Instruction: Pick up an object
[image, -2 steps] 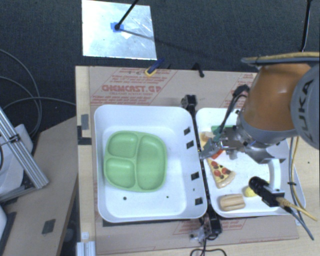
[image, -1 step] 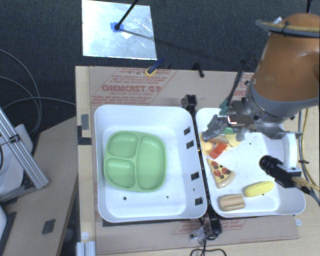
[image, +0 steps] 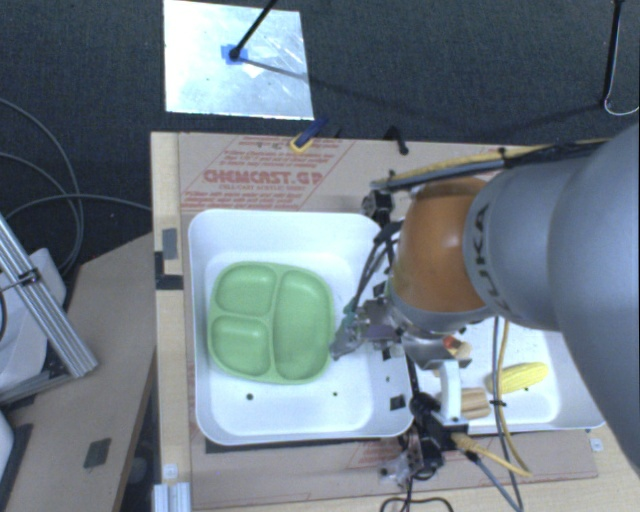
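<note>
From up here the arm (image: 540, 240) comes in from the right and hangs over the seam between the two white bins, its grey body and orange band covering most of the right bin (image: 560, 405). The end effector (image: 352, 335) sits low at the right edge of the left bin (image: 290, 225), right beside the green divided plate (image: 270, 320), its dark tip at the plate's right rim; whether it touches the rim I cannot tell. Whether it is open or closed I cannot tell either, since the wrist and a tangle of cables hide it, and I see nothing gripped in it. The plate lies flat in the middle of the left bin, three compartments up (two small ones on the left, one long one on the right), nearer the bin's left wall than its right. In the right bin a yellow corn cob (image: 520, 377) lies near the front right corner, and just left of it, toward the front wall, sits a small tan block (image: 472, 404) beside a white upright piece. A yellow cable (image: 500, 440) trails over the front edge of that bin. The bins rest on a brown cardboard sheet (image: 260, 170) printed with red lettering, which covers the worktop (image: 100, 330) under them.
</note>
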